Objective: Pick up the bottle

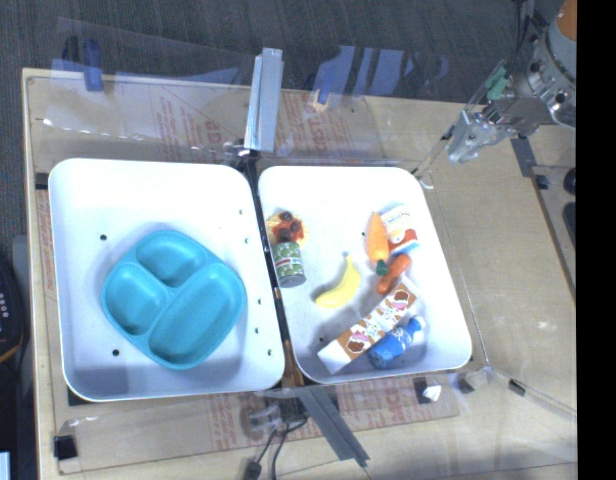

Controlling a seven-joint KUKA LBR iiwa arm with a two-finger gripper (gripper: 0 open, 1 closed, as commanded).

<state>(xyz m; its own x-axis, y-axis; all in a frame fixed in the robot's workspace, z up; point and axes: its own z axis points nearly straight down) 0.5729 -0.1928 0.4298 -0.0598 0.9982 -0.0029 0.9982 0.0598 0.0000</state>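
The bottle (pixel 287 253) lies at the right bin's (pixel 443 268) left wall, beside a banana (pixel 339 286). The gripper (pixel 466 140) hovers past the bin's far right corner (whether its jaws are spread, I cannot tell).

Both bins, the left bin (pixel 78 198) and the right bin (pixel 318 193), were plain white. The divided plate (pixel 173 296) was solid turquoise. The bottle (pixel 287 253) had a dark cap, an orange-red top and a green label. The banana (pixel 338 286) was yellow, the carrot (pixel 375 236) orange. A long box (pixel 373 326) showed white with red and brown print, and a crumpled bag (pixel 398 345) was blue. The bench (pixel 508 268) was pale tan with faint red lettering.
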